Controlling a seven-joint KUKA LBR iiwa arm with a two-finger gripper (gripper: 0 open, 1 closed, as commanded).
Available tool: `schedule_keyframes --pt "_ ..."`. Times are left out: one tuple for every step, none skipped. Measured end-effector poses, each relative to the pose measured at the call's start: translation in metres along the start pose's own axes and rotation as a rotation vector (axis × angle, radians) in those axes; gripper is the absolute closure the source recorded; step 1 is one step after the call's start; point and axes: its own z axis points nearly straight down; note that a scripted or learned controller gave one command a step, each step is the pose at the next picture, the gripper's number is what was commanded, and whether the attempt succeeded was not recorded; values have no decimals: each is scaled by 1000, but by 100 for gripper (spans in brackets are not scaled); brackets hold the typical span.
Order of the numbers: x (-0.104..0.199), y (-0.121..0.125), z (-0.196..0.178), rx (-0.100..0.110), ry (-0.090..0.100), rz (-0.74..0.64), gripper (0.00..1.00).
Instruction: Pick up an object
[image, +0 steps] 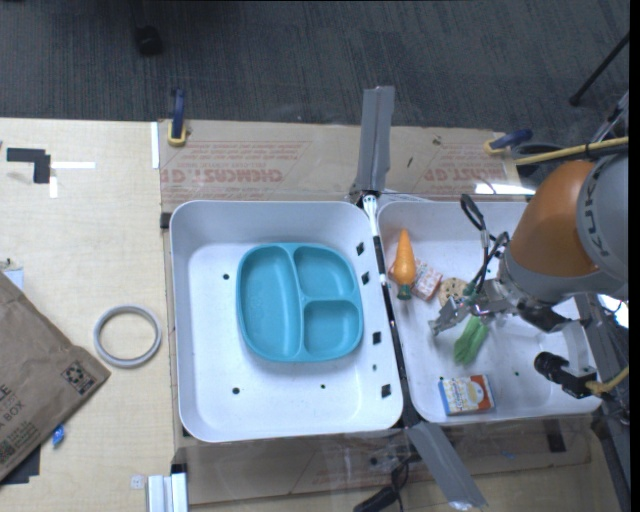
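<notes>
We see the gripper (458, 312) low in the right bin (520, 395), its grey fingers (444, 321) reaching toward the bin's left side. The jaws look slightly parted, though we cannot tell how wide, and nothing shows between them. A green vegetable (469, 341) lies just beside the fingertips, perhaps touching. A carrot (402, 259) and small packets (428, 283) lie above it; a box (466, 394) lies nearer the front. The left bin (200, 330) holds a blue tray (300, 301).
</notes>
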Motion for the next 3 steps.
schedule_keyframes --pt "-1 0 -9 1 0 2 100" --pt "-1 0 -9 1 0 2 0" --pt "-24 -30 -3 2 1 80 0"
